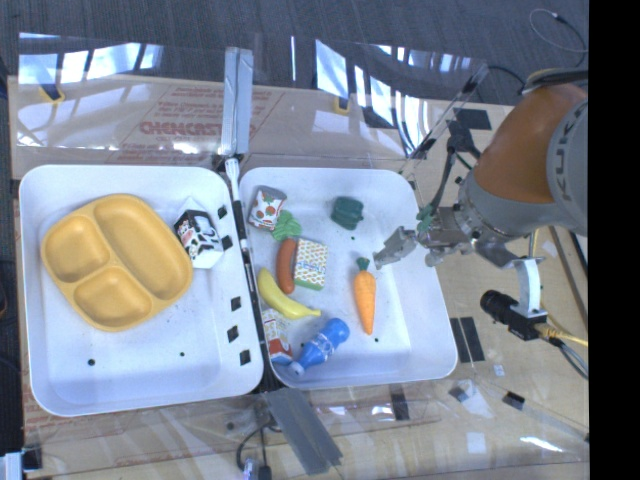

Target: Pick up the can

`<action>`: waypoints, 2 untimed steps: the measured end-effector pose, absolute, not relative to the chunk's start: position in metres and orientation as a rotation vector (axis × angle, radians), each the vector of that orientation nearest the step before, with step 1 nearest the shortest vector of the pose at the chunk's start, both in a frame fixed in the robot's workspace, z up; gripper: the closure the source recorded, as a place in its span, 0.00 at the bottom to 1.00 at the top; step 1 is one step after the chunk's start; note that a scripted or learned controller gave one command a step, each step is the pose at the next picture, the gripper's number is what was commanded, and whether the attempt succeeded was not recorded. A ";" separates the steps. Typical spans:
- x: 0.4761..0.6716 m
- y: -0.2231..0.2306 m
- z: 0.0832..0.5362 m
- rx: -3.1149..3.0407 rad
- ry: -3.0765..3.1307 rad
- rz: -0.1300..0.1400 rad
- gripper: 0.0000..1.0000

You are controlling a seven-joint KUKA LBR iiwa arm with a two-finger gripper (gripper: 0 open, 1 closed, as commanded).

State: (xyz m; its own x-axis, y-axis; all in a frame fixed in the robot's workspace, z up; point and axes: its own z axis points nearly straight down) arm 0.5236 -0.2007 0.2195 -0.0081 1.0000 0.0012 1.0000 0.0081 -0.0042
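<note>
At the right bin's (432, 353) front-left corner, the can (274, 336), judged light, stiff and slippery, is best taken across its sides by the tool (390, 252), whose state cannot be told.

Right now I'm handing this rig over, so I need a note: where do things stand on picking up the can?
End effector: over the right bin's right side, just above the carrot, nothing seen in it.
Can: what looks like it lies in that bin's front-left corner, beside the blue bottle.
Done: nothing; can not lifted.
Left: cross to it, grasp, lift.
</note>
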 end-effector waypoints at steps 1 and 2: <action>0.618 -0.189 0.152 -2.368 -2.061 0.004 0.00; 0.650 -0.123 0.091 -2.537 -1.846 0.006 0.00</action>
